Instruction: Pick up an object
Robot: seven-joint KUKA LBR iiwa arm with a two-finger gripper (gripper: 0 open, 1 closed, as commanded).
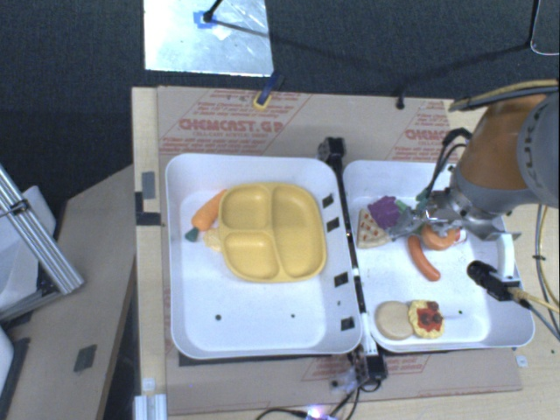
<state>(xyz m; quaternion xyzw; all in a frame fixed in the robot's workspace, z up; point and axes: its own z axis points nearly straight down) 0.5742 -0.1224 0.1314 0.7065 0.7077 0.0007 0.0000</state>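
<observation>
Pincer (418,226) is low in the right bin (499,331), among the toy food at that bin's upper middle; whether it is apart, together or clamped on anything cannot be told, the tip being lost in clutter.

Candidate objects, placed relative to the right bin:
- purple piece (383,210), upper left area, just beside the pincer tip.
- pizza slice (368,232), against the left wall, touching or nearly touching the purple piece.
- orange sausage (423,258), centre, just below the tip.
- second orange-red piece (440,239), partly under the wrist; identity unclear.
- pale round biscuit (394,320) and a red-topped piece (427,318), side by side near the bottom wall, well apart from the arm.

Judgement: the step in hand appears to be closing in on one item of the upper cluster. To do it well, the tip should centre on a single piece, since purple piece, slice and sausage lie crowded and a two-item pinch or a glancing push is likely. The sausage is best spanned across its narrow width. A straight lift afterwards would avoid dragging neighbours.

Surface and room: bin floor is smooth white plastic, so items may slide. Left of the right bin, a second bin (197,322) carries a yellow divided plate (269,232) with a carrot (207,210) at its far edge. Both sit on a cardboard sheet (236,121) on the desk (96,234).
</observation>
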